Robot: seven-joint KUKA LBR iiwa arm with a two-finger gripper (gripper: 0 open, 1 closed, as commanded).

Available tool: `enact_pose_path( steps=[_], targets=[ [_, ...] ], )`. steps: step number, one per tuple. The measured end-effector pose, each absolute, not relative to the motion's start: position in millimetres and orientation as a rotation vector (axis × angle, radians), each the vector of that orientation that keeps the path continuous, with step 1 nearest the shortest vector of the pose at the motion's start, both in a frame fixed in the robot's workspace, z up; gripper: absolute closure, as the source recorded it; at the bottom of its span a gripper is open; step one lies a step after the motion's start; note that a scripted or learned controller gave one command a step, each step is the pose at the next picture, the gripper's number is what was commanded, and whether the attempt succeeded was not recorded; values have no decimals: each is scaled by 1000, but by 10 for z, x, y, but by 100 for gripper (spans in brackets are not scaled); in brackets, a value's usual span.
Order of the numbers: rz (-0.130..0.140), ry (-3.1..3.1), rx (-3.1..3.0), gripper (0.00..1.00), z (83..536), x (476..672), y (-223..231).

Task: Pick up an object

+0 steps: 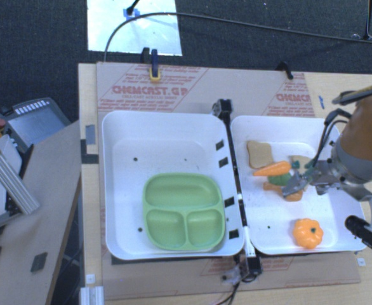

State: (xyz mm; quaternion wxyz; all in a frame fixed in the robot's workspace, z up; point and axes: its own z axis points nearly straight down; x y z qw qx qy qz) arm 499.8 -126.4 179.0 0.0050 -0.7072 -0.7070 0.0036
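Bins: two shallow white bins sit side by side on a cardboard sheet [173,88]; left bin [119,170], right bin [262,234]; black clips along the seam where their rims meet.
Left bin contents: one green divided plate [183,211] with three compartments, lying flat toward the 5 o'clock part of the bin floor; its compartments hold nothing visible.
Right bin contents: tan bread slice [259,152] toward 10 o'clock; orange carrot [272,169] lying tilted just beside it, at its 5 o'clock; a green piece [277,180] under the carrot's lower edge, kind unclear; small orange pumpkin [308,232] near 5 o'clock, well apart from the cluster.
Arm: grey body with orange band [367,129] comes in from 3 o'clock, over the right bin's far rim.
Gripper: gripper [295,186] is low over the middle of the right bin, its tip at the 3 o'clock end of the carrot and green piece; an orange scrap [294,197] shows just below the tip.
Gripper state: cannot tell from this view; nothing is clearly seen held.
Task objects: all lie on the right bin floor; the carrot cluster is touching or just beside the gripper tip, which one I cannot tell.
Surroundings: blue clamp [154,62] at 12 o'clock on the cardboard edge; silver sheet [134,18] beyond it on dark carpet.
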Motion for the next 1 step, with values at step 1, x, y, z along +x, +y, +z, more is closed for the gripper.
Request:
enact_pose_path(
  steps=[1],
  targets=[
    [-1,-2225,-2219,0,1851,5030,-1261]
  ],
)
